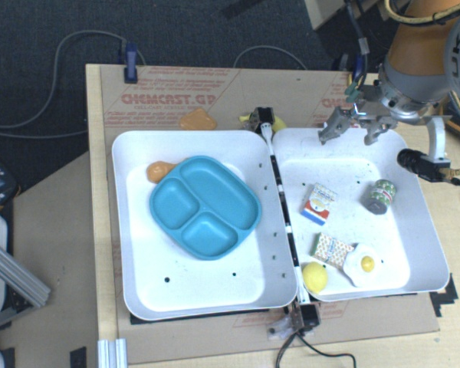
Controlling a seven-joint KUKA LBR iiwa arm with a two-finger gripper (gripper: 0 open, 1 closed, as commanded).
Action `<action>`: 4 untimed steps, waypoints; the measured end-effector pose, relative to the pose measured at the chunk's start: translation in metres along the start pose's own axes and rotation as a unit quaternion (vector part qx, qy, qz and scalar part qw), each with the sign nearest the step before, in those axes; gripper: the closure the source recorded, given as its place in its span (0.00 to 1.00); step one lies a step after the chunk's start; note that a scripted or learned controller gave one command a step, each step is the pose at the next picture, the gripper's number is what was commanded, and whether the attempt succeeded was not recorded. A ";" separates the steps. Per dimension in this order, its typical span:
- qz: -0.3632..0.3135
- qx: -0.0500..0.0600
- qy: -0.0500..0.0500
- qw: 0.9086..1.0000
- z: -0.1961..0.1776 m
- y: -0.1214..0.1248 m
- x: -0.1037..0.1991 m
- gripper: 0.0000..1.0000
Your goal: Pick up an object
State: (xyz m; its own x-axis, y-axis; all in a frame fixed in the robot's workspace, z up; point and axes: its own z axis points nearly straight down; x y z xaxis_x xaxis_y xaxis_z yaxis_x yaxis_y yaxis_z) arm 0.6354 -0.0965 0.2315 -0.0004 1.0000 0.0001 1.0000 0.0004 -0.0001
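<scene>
While the tool [356, 127] hangs spread at upper right, carton [319, 204] (light, stiff, boxy): grip across flat sides.

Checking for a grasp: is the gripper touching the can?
Apart. The camera view shows the open gripper above the right bin's far edge, with bare white floor between it and the can.

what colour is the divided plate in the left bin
Light blue; the divided plate shows plainly in the camera view, lying in the left bin.
</scene>
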 end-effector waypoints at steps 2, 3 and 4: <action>0.002 0.000 -0.002 1.000 0.079 0.030 -0.121 0.00; 0.000 -0.002 -0.001 1.000 0.059 0.032 -0.125 0.00; 0.000 -0.002 -0.001 1.000 0.058 0.032 -0.125 0.00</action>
State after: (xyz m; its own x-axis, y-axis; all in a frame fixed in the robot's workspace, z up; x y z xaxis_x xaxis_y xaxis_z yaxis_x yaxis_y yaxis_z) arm 0.6672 -0.2219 0.1739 -0.0011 1.0000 -0.0025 1.0000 0.0011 0.0035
